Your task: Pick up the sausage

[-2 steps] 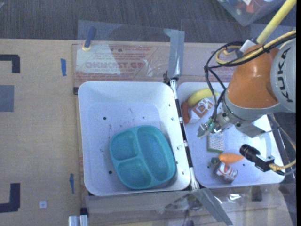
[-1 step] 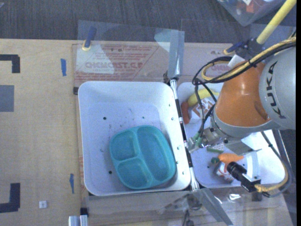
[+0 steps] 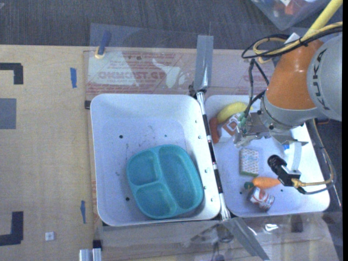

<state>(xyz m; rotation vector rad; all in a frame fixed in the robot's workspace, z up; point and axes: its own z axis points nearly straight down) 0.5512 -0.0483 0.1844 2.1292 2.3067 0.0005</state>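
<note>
1. Sausage [image 3: 214, 130]: reddish, at upper left of right bin [image 3: 321, 200], beside banana [image 3: 231, 111].
2. Left bin [image 3: 109, 118]: teal divided tray [image 3: 164, 181].
3. Right bin, lower part: checkered card [image 3: 249, 161], carrot [image 3: 266, 182], small can [image 3: 261, 199].
4. Claw [image 3: 243, 136]: finger spread cannot be told.
</note>
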